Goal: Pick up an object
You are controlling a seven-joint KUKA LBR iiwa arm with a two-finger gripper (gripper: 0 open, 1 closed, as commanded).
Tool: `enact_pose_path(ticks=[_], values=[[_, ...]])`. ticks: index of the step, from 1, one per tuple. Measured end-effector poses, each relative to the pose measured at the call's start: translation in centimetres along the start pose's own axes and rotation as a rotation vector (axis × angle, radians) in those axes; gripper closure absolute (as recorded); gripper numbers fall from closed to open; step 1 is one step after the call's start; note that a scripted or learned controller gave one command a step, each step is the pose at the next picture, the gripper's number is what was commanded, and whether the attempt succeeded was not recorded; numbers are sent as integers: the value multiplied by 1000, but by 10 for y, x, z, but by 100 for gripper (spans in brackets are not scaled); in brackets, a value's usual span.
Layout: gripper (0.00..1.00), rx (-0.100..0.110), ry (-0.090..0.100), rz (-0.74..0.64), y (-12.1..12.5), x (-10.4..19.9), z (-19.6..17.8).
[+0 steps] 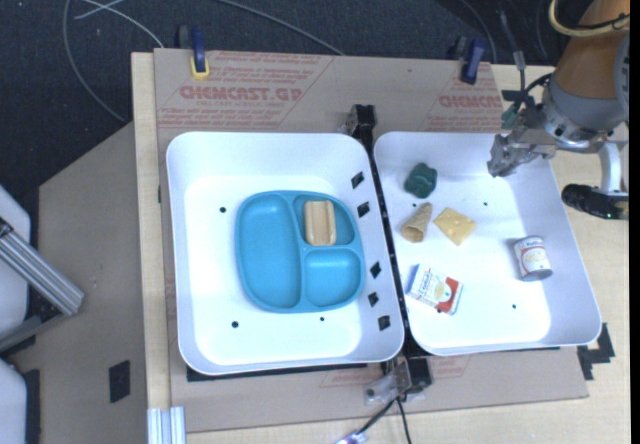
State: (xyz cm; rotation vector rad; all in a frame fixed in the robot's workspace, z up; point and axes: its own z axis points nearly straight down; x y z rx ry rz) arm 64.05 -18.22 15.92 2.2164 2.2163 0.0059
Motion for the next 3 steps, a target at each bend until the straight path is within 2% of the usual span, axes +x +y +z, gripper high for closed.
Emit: enact_pose_path(ticks=[1,2,3], values=[[100,-1,0,-1,4,-2,-66],[100,3,1,-1,5,-2,-79],[100,8,5,-7,11,60,-81]])
